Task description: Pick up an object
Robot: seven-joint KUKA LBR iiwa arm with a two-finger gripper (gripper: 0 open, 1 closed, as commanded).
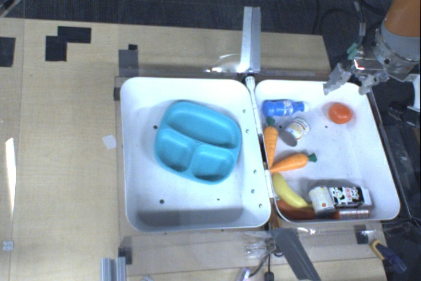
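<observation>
We see gripper [347,79] at bin's [388,161] 1 o'clock rim, fingers spread w/ nothing between, above orange ball [340,113], prob. lining up.

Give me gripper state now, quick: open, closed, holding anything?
Gripper: open, nothing between its fingers; it sits above the back rim of the right bin, just behind the orange ball.
</observation>
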